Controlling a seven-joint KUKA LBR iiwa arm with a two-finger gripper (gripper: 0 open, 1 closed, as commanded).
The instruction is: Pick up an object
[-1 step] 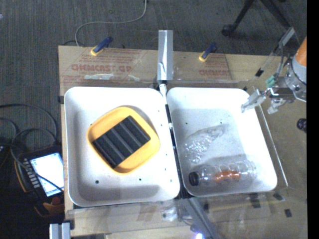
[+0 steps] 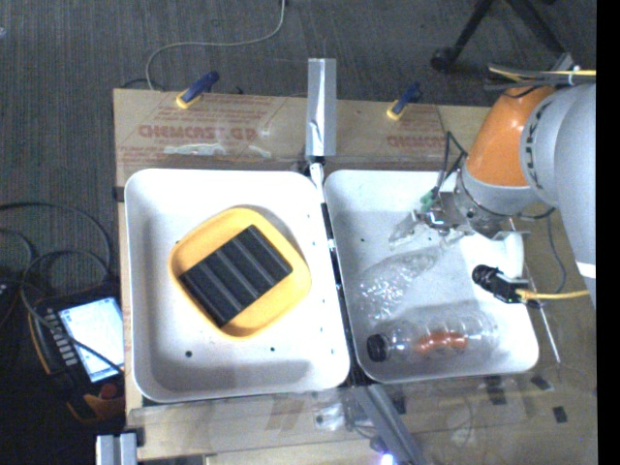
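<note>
- Reaching in from the right, the grey arm with its orange band (image 2: 504,148) hangs over the right-hand shallow white bin (image 2: 523,356); its jaws sit near the bin's upper middle — whether they are open or closed cannot be told.
- Clear plastic bottle with a dark cap and orange contents (image 2: 431,339) — lying on its side along the right bin's near wall.
- Crumpled clear plastic wrap (image 2: 392,284) — mid-bin, above the bottle.
- Yellow rounded tray with a black ribbed insert (image 2: 240,271) — resting in the left-hand white bin (image 2: 155,201).
</note>
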